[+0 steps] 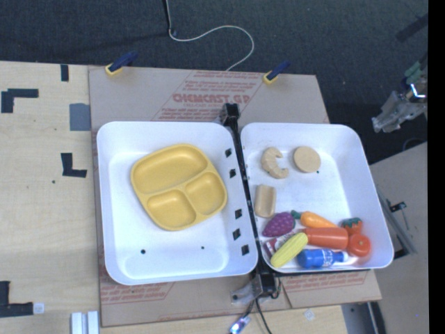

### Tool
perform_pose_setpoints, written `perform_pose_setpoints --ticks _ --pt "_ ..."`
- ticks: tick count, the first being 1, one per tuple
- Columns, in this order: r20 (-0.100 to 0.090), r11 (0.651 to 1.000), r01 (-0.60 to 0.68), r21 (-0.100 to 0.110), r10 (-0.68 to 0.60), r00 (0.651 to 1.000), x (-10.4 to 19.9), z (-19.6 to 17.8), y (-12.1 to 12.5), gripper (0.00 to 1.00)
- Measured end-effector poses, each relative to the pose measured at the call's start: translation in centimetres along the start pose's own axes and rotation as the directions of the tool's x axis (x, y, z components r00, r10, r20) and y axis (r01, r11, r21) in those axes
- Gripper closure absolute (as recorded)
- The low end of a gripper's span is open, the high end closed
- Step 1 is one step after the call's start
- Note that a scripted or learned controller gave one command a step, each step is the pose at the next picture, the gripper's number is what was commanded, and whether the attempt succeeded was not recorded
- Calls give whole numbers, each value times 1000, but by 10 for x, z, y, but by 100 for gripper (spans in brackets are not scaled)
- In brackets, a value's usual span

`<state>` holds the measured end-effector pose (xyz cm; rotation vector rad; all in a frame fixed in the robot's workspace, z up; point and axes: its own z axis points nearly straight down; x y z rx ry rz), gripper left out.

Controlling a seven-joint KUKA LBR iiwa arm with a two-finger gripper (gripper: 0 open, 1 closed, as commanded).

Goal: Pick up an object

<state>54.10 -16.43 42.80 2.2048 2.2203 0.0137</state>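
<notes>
The right bin [348, 145] holds several toy foods. A croissant [274, 163] and a round cookie [306, 159] lie at its back. A tan bread piece [265, 201] lies by the divider. At the front are purple grapes [279, 223], a carrot [318, 220], a corn cob [288, 249], a red sausage [327, 238], a tomato [359, 245] and a blue bottle [320, 258]. My gripper [395, 115] hangs outside the bins, beyond the right bin's back right corner, well away from the food.
A yellow divided plate [179, 186] lies in the left bin [111, 186]. Both bins rest on a cardboard sheet [208, 96] held by clamps [120, 62]. A white cable [208, 33] loops over the dark floor behind the bench.
</notes>
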Motion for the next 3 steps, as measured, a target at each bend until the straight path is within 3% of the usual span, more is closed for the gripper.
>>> perform_pose_setpoints --ticks 1,2,3 --pt "-1 1000 -9 16 9 1000 -31 22 -11 100" --pt "-1 1000 -10 16 10 1000 -61 24 -41 100" --pt "-2 1000 -7 18 8 1000 -59 46 -53 100"
